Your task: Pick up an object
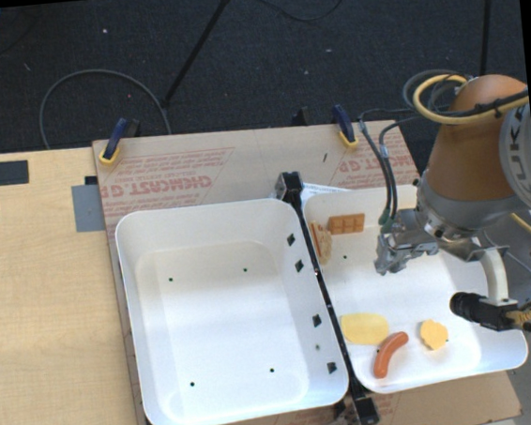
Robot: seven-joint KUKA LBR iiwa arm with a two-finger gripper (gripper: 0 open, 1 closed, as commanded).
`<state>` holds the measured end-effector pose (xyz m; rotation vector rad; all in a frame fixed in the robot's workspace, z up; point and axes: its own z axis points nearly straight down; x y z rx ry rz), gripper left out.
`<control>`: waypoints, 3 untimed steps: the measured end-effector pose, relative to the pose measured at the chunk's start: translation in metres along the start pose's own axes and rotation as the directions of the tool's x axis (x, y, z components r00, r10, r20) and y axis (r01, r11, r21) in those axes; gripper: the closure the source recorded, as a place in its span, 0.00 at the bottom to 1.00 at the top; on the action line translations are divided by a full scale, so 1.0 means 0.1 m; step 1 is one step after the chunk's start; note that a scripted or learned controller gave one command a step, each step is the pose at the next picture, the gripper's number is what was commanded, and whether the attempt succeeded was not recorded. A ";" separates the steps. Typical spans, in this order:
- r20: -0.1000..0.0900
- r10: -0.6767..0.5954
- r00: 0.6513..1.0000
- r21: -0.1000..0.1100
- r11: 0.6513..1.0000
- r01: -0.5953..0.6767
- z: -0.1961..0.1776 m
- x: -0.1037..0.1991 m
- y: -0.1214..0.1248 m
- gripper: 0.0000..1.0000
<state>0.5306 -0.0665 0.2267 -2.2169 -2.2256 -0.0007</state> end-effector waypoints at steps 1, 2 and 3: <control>0.000 0.000 1.000 0.001 1.000 0.000 -0.04 0.49 0.02 1.00; 0.001 0.000 1.000 0.000 1.000 0.000 -0.12 1.03 0.14 1.00; 0.000 0.001 1.000 0.002 1.000 -0.001 0.06 1.50 0.29 1.00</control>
